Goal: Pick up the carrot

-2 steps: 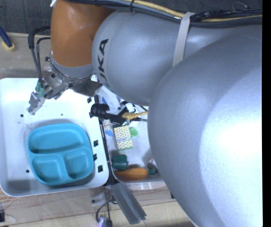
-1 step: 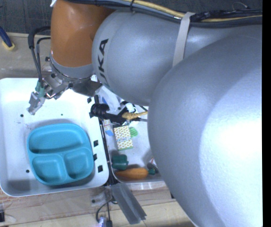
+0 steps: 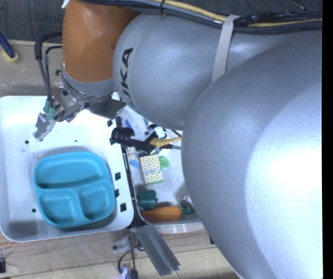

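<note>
The carrot [image 3: 163, 213] lay at the near edge of the right bin [image 3: 172, 228], touching a dark green item [image 3: 147, 199], with a patterned packet [image 3: 151, 169] just behind. The arm [image 3: 224, 115] overhung most of that bin. The gripper [image 3: 43, 127] hung over the far corner of the left bin [image 3: 9, 156], near a blue divided tray [image 3: 73, 188]; its state could not be told.

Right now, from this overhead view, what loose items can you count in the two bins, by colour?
Blue: 1, divided tray, left bin.
Orange: 1, carrot, right bin.
Dark green: 1, small item beside the carrot.
Green-checked: 1, packet.
Total: 4 visible; the arm covers most of the right bin.
</note>
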{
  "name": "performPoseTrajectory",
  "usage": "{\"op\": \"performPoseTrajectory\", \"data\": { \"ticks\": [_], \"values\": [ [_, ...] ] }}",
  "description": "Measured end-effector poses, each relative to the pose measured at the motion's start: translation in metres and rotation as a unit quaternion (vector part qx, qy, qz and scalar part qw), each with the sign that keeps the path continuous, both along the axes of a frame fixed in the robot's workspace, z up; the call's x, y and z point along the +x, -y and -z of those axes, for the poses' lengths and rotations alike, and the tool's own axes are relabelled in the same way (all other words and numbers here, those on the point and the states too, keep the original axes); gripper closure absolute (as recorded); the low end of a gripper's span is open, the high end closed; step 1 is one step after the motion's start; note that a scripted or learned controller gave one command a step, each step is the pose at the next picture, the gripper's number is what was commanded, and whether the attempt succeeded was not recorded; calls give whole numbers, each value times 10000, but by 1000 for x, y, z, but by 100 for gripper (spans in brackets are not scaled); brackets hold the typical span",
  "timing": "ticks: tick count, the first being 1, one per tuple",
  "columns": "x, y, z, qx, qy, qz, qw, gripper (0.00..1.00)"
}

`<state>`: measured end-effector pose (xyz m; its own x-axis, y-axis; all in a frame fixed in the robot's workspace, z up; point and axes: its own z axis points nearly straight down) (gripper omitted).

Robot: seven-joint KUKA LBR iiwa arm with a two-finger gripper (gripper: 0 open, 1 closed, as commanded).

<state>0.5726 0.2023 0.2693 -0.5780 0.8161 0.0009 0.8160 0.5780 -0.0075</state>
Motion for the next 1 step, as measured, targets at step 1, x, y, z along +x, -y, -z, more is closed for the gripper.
{"op": "performPoseTrajectory", "data": {
  "ticks": [1],
  "values": [
    [-39, 59, 37, -8, -16, 743, 9972, 0]
  ]
}}
